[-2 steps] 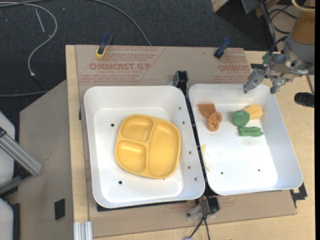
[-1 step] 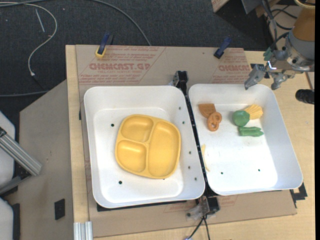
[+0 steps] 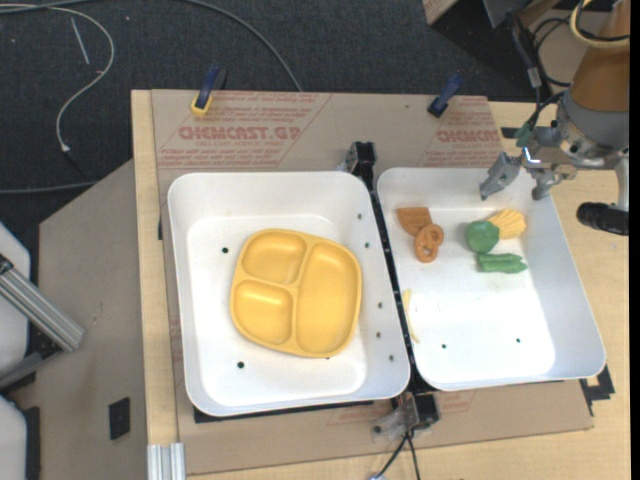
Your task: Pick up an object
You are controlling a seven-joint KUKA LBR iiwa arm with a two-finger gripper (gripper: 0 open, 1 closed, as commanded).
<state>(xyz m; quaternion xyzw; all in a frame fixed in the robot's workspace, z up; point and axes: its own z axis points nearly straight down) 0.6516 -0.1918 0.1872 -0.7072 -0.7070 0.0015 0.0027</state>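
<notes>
Yellow divided plate [image 3: 297, 291] in left bin, green toy [image 3: 482, 236] below spread, unladen gripper [image 3: 520, 182]

**Robotics lab test bench**

A lab or workshop setting: a cardboard sheet [image 3: 300, 133] clamped to the bench with blue clamps [image 3: 208, 88], two white bins [image 3: 190, 268] side by side, loose white cable [image 3: 90, 38] on dark carpet [image 3: 300, 18], and an industrial robot arm [image 3: 600, 78].
</notes>
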